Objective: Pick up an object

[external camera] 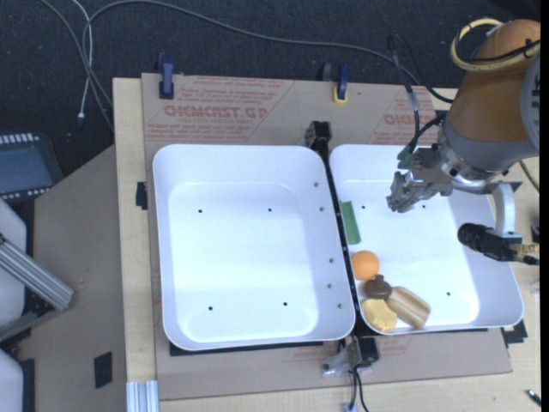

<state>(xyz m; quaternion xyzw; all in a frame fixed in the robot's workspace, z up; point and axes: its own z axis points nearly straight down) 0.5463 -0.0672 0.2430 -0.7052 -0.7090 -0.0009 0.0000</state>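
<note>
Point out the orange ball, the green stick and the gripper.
orange ball (365, 264): camera view, middle of the ball.
green stick (350, 222): camera view, middle of its length.
gripper (405, 197): camera view, between its fingertips.

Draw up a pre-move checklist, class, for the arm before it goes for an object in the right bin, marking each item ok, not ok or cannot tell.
1. Objects available: orange ball, brown piece, tan block, yellow piece and green strip lie in the right bin: ok.
2. Claw over the right bin: ok.
3. Claw above a target: not ok, it hangs over bare floor.
4. Nothing between the claw's tips: cannot tell.
5. Targets spaced apart: not ok, most crowd the near-left corner.
</note>
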